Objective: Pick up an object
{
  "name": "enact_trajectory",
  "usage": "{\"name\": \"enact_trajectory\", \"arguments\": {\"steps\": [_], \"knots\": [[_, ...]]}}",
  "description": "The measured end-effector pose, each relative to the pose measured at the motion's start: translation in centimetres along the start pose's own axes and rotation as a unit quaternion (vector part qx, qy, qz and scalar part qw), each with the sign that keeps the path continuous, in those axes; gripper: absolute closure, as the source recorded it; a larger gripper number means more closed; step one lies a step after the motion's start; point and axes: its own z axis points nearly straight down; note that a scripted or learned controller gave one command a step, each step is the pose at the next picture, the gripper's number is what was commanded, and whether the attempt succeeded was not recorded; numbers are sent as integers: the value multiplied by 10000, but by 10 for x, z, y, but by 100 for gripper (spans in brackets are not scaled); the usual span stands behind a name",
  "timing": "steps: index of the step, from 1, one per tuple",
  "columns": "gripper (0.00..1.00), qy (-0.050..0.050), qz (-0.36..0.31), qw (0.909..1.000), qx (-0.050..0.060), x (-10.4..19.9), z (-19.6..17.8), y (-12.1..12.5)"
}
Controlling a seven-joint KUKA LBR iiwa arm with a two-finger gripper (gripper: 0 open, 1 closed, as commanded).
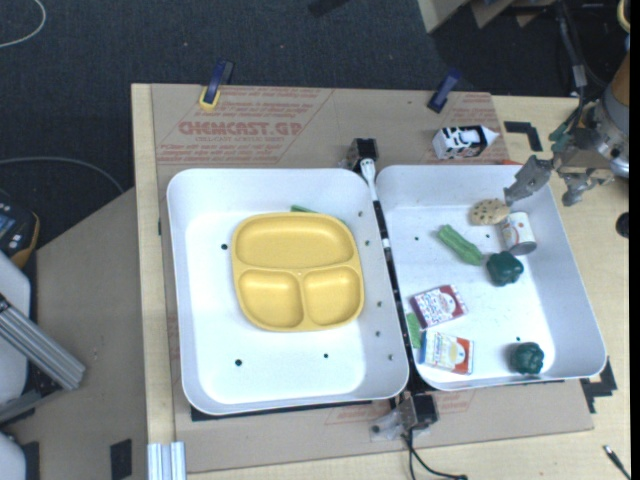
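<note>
A robotics lab: a brown cardboard-topped counter (300, 118) clamped with blue spring clips (214, 84), two shallow white plastic bins (190, 298), aluminium framing (40, 353), dark carpet (150, 18).

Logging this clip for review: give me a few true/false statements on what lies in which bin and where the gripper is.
1. The yellow divided plate lies in the left bin. True.
2. The gripper is above the left bin. False: it is at the far edge of the right bin, near the cookie.
3. The green bean pod lies in the right bin. True.
4. The two small red-and-white packets lie on the yellow plate. False: they lie in the right bin, near its left wall.
5. A small black-and-white toy lies outside the bins, on the board behind the right bin. True.
</note>
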Motion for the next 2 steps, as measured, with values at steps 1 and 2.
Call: {"name": "enact_trajectory", "arguments": {"steps": [1, 2], "knots": [[0, -15, -15, 10000, -65, 1, -8, 2], [0, -6, -25, 10000, -38, 6, 38, 9]]}}
